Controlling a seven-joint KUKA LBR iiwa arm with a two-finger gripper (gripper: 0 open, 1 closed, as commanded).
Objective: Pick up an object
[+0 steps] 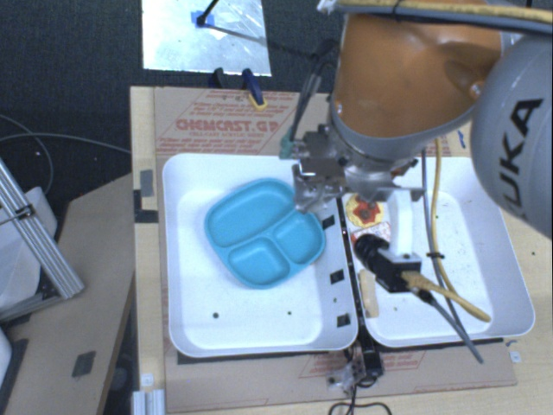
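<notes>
A blue divided plate [261, 233] with three compartments lies in the middle of the left bin [199, 318]. My gripper [306, 197] hangs over the plate's upper right rim, close to the wall between the two bins. The big orange and grey arm covers it from above. A small white packet with a red and orange print [366, 213] lies at the left side of the right bin [492, 258], just right of the gripper. A pale tan stick-shaped thing [369, 295] lies near that bin's front left corner.
Brown cardboard with red lettering [220, 124] lies under the bins at the back. A blue clamp handle [252, 87] sits at its far edge, below a shiny sheet [206, 24]. An aluminium frame [30, 245] stands at the far left.
</notes>
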